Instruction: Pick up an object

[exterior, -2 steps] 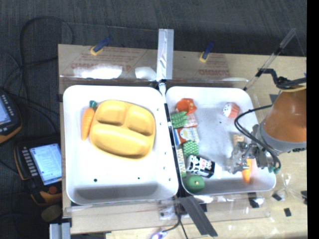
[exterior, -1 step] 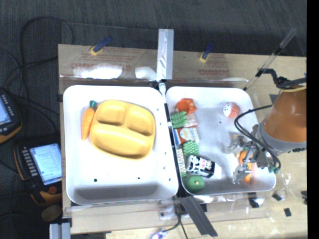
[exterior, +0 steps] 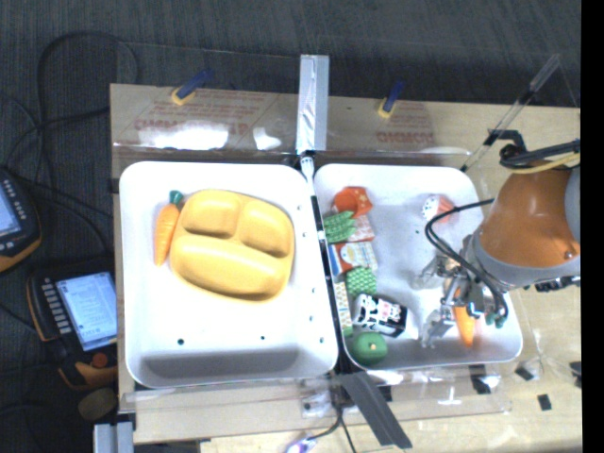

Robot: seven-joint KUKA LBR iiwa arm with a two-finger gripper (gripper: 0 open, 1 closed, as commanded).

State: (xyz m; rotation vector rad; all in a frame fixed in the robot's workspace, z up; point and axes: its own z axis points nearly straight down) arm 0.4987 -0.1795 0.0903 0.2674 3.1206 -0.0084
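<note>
Down in the right bin [exterior: 415, 182], the jaws grip a small orange carrot [exterior: 463, 325], closed narrowly around it.

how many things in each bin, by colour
Orange: 3, carrot in left bin, one at right bin top, one by gripper
Yellow: 1, tray
Green: 3
Black-and-white: 1
Total: 8

Dark grey carpet floor [exterior: 283, 17] all round. Light wooden bench [exterior: 543, 366] on it. Black cables [exterior: 66, 64] at 10 o'clock, lit handheld screen [exterior: 87, 310] at 8.
</note>
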